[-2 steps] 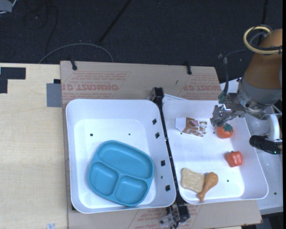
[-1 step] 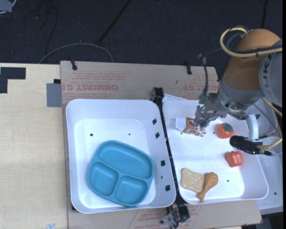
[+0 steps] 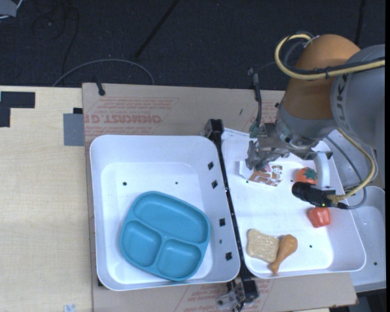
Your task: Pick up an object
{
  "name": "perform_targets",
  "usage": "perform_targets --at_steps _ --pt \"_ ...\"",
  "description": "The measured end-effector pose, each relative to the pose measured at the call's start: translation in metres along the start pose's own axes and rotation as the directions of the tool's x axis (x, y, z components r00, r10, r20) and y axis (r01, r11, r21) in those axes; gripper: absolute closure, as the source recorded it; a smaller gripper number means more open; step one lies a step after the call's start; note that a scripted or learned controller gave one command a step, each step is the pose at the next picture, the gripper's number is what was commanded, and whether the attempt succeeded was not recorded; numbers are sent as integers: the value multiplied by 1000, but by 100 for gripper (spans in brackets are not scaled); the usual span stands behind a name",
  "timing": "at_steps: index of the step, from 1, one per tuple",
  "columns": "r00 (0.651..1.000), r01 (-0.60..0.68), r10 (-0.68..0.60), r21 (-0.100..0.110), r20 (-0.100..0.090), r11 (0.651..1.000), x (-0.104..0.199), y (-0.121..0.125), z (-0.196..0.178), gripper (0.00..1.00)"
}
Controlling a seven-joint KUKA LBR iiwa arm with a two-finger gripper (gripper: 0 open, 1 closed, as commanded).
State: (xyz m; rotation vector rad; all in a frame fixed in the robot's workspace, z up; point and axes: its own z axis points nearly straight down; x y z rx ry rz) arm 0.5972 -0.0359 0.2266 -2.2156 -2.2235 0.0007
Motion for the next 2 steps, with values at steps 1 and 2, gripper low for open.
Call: perform_targets --at_steps 1,2 --pt "1000 0 0 2 1 1000 46 -9 -1 100" --pt "1000 2 -2 1 0 1000 97 -14 -7 100"
